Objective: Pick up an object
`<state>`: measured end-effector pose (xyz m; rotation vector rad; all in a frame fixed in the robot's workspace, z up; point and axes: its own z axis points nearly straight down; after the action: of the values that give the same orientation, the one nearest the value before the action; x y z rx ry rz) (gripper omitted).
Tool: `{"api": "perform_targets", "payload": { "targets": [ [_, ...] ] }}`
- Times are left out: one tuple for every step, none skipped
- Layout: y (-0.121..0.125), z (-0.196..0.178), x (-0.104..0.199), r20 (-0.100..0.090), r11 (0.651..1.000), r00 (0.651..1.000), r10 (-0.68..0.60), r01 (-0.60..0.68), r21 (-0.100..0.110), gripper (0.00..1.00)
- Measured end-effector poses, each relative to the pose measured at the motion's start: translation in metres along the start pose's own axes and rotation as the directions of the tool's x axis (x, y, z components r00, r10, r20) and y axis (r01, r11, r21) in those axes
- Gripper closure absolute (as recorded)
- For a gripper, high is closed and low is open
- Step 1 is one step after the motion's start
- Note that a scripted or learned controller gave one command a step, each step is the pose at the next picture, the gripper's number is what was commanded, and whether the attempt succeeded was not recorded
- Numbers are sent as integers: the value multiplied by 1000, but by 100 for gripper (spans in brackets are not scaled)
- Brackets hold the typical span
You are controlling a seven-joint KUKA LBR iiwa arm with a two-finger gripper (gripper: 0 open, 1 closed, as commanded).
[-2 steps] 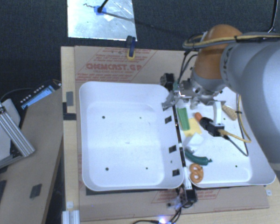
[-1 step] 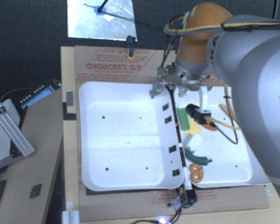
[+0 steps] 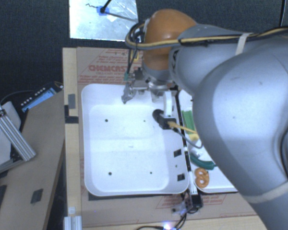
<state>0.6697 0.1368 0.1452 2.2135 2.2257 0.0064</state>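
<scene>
So the big grey arm (image 3: 240, 104) comes in from the right and covers most of the right bin (image 3: 225, 185). The pincer (image 3: 143, 92) sits low over the far edge of the left bin (image 3: 129, 147), just under the orange band (image 3: 165, 32). Can't tell how wide it's spread from this angle, and I don't see anything caught in it. The stuff to grab is over in the right bin: an orange pretzel-looking thing (image 3: 201, 177) near the front edge, a teal piece (image 3: 205, 164) just behind it, and a green strip (image 3: 188, 120) further back. Both bins sit on the desk (image 3: 48, 143).
</scene>
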Motion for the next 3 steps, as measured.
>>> {"api": "perform_targets", "payload": {
  "targets": [
    [-1,62,-19,1,1000,1000,5,-5,4,0],
    [0,50,-19,0,1000,1000,3,-3,2,100],
    [-1,32,-8,0,1000,1000,2,-2,2,100]
  ]
}}
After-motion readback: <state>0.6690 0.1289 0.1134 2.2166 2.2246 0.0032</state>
